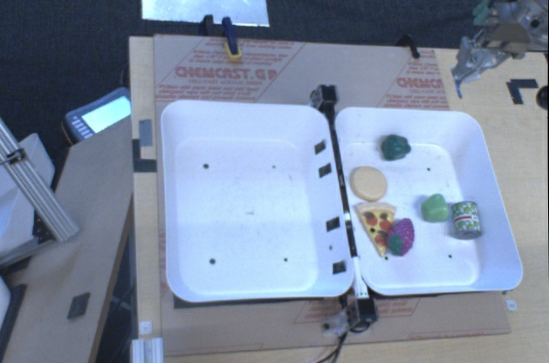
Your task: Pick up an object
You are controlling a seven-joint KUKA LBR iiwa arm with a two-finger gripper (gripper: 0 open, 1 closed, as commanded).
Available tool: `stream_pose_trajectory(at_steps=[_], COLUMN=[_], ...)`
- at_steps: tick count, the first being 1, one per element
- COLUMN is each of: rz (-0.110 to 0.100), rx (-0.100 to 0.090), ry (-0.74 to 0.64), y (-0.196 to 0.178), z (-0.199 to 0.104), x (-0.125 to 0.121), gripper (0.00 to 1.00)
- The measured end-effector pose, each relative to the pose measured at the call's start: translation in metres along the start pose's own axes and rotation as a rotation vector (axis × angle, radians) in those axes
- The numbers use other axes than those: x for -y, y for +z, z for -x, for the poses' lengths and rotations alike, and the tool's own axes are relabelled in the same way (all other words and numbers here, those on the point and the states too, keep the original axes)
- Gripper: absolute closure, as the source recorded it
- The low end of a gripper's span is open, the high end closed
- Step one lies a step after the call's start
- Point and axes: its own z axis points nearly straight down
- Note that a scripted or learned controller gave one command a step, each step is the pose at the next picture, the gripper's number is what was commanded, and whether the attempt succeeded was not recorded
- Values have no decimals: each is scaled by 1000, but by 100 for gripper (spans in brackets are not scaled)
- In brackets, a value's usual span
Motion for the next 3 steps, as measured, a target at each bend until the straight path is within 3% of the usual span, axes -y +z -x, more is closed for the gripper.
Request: stream_pose_trajectory(at_steps=[1, 2, 3], rz=[1, -12, -19], rx=[0, -2, -4], ry=[0, 1, -2], y=[-108, -90, -27], z=[-56, -122, -222], x=[-35, -52, -51], gripper=[100, 100, 100])
